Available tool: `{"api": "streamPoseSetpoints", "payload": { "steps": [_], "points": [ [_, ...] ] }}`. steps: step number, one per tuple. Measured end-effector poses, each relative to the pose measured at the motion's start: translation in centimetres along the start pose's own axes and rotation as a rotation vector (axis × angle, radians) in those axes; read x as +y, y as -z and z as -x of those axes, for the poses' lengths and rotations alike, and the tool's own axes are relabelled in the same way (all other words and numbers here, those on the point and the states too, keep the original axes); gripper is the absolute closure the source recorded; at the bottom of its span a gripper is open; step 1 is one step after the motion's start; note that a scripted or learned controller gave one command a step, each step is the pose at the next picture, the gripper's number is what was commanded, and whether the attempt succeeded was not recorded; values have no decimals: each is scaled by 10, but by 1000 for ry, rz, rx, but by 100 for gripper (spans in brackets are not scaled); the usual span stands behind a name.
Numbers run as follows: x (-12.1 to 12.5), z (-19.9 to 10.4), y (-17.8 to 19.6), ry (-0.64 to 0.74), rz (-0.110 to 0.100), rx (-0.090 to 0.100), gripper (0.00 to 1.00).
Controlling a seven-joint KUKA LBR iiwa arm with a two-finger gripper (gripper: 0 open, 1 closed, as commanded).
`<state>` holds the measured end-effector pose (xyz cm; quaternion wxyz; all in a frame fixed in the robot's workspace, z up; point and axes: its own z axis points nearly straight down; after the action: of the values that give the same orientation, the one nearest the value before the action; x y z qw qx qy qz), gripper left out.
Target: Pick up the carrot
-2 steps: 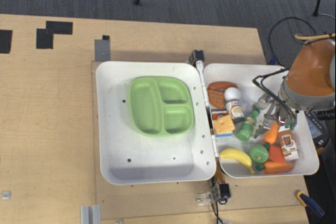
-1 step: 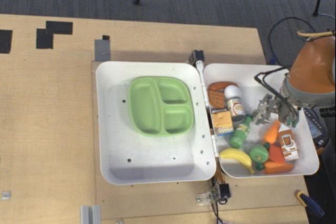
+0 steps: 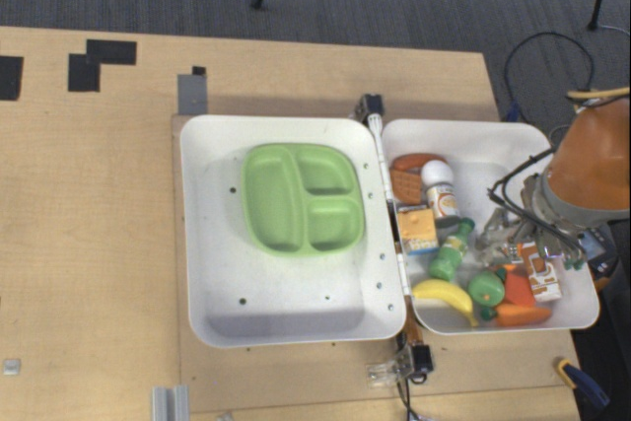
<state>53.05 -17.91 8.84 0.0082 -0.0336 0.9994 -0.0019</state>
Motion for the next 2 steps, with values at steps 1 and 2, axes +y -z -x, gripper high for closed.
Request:
{"api": "streamPoseSetpoints", "payload": {
  "steps": [1, 2],
  "points": [
    [26, -26, 80, -184, 2, 10, 100],
    [-12, -41, 131, -717, -2, 10, 100]
  ]
}}
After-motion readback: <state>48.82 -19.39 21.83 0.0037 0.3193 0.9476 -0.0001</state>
